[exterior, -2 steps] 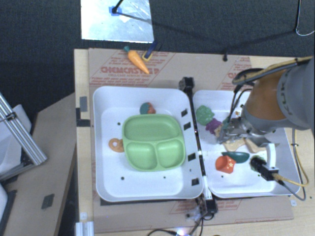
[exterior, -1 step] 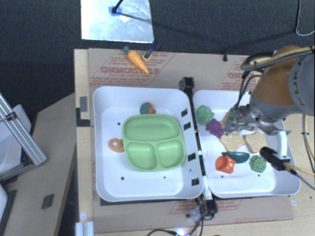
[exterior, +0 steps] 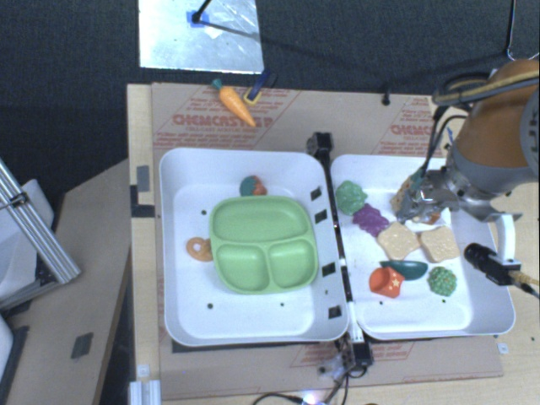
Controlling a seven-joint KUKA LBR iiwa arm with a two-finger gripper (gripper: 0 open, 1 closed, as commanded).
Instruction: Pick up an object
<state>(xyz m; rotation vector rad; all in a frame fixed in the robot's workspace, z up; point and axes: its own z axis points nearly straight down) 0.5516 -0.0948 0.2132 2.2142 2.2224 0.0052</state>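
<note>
White bins: two shallow plastic bins sat side by side on the table (exterior: 101, 226), the left bin (exterior: 181, 192) and the right bin (exterior: 489, 310), split by a black divider (exterior: 333, 234).
Green plate: a pale green three-compartment plate (exterior: 260, 243) lay in the middle of the left bin.
Left bin, other things: a small orange-brown ring (exterior: 199, 249) lay just left of the plate; a teal and orange toy (exterior: 251, 186) sat at the plate's far edge.
Arm: the grey arm with its orange band (exterior: 506, 108) reached in from the right, over the far part of the right bin.
Gripper: the gripper (exterior: 419, 202) was low over the far part of the right bin, beside the toy food; how far open it was, and whether it had hold of anything, I cannot tell.
Task objects, right bin: green broccoli piece (exterior: 350, 197) at the far left; purple grapes (exterior: 369, 219) just nearer; two tan bread slices, one (exterior: 397, 241) left and one (exterior: 439, 243) right, side by side in the middle; a dark teal curved piece (exterior: 407, 268) touching a red-orange strawberry-like piece (exterior: 386, 283); a second green broccoli (exterior: 442, 280) to the right.
Outside the bins: a toy carrot (exterior: 236, 105) lay on the brown cardboard sheet (exterior: 337, 108) beyond the left bin; a silvery sheet (exterior: 201, 24) lay farther off.
</note>
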